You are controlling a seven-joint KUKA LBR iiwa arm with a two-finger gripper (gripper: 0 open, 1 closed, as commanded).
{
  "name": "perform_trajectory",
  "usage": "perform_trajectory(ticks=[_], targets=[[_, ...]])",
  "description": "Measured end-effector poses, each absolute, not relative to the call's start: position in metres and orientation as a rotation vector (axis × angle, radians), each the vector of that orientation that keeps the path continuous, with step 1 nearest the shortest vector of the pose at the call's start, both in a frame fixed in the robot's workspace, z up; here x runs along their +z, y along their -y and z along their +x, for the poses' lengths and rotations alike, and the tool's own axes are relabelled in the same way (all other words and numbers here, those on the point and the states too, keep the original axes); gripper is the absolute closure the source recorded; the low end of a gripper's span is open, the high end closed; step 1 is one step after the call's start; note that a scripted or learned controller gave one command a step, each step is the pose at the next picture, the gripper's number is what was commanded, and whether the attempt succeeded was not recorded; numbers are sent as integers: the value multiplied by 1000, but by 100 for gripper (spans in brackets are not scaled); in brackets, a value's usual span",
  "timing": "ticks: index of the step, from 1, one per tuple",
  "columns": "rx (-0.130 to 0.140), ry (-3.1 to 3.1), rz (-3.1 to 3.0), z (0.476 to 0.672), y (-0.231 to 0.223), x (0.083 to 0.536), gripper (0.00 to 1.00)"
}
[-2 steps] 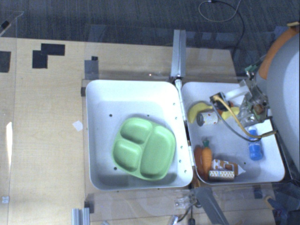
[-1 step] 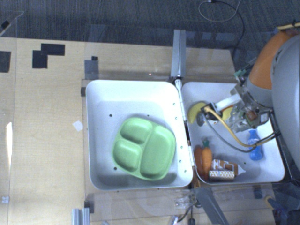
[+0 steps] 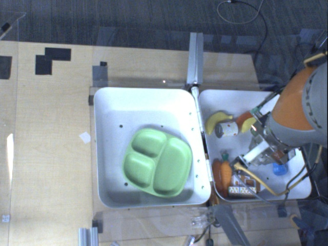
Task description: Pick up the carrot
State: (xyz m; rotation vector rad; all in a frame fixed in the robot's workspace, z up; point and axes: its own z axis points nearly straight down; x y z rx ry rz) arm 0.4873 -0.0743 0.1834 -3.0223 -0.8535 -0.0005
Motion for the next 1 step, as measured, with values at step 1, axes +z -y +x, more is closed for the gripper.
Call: perform_trajectory(ticks=[1], targets=[[-4,471,-3107,488,52,184,100]])
